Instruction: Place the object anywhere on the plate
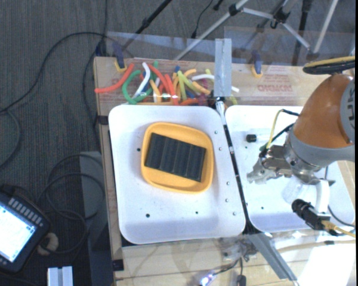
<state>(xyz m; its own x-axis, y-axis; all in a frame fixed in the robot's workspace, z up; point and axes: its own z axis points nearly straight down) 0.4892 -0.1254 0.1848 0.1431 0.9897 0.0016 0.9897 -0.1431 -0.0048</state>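
A yellow plate (178, 158) with a dark ridged centre lies in the left white bin (131, 213), slightly turned. A small black object (251, 138) rests on the floor of the right bin (241, 119), near its back left corner. My gripper (259, 170) hangs low over the right bin's left half, a short way in front of the black object and apart from it. The grey and orange arm reaches in from the right and covers much of that bin. I see nothing held in the gripper.
A tangle of coloured tubes (161, 83) lies along the bench's back edge behind the left bin. A grey upright post (223, 67) stands behind the seam between the bins. A tablet (6, 225) and cables lie on the floor at left.
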